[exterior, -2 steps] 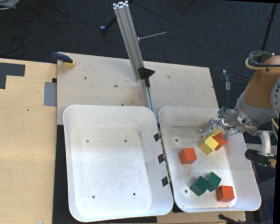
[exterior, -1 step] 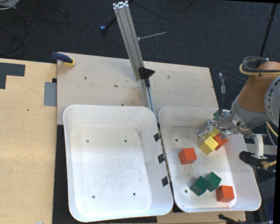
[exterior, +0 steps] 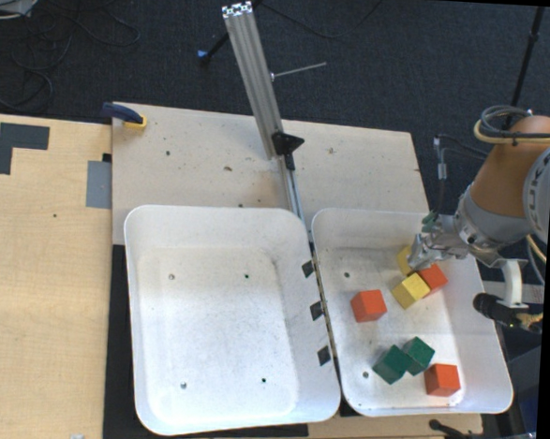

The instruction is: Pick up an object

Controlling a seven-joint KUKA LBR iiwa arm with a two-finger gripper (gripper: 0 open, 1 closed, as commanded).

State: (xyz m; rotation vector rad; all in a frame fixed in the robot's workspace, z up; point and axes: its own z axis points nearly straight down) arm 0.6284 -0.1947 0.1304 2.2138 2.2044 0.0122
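Observation:
The right bin (exterior: 348,242) holds several small blocks. An orange cube (exterior: 369,305) lies near its middle, with a yellow cube (exterior: 411,290) to its right. Two green blocks (exterior: 404,359) sit together near the front, and an orange cube (exterior: 443,379) rests at the front right. My gripper (exterior: 426,255) is down in the back right of this bin, right over a yellow block (exterior: 405,260) and an orange block (exterior: 433,277). Its fingers are hidden among those blocks.
The left bin (exterior: 162,229) stands beside the right one, with black clips (exterior: 314,309) along the shared edge. A slanted metal bar (exterior: 258,81) rises behind the bins. A blue and yellow tool (exterior: 125,114) lies at the bench's back left.

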